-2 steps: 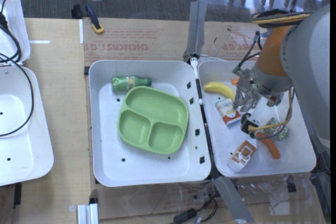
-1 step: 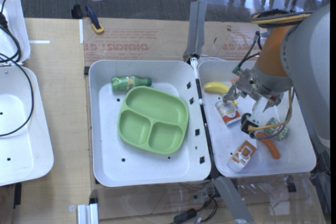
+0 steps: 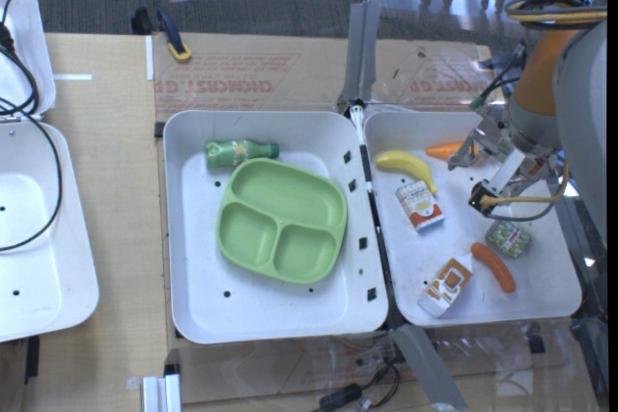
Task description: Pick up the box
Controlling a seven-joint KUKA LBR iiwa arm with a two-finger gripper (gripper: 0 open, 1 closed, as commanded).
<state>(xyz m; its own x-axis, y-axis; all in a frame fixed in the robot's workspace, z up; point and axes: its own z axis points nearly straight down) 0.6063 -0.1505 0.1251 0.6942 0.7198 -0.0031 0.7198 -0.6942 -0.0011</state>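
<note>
Near the bin's [image 3: 570, 299] front edge lies the box [image 3: 445, 287].

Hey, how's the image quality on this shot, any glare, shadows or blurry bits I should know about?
Camera view: light is even and soft, with faint shadows under the green divided plate and the banana; glare streaks the clear panel behind the right bin; the arm at the right edge is soft and out of focus; the small boxes' print is too small to read.
</note>
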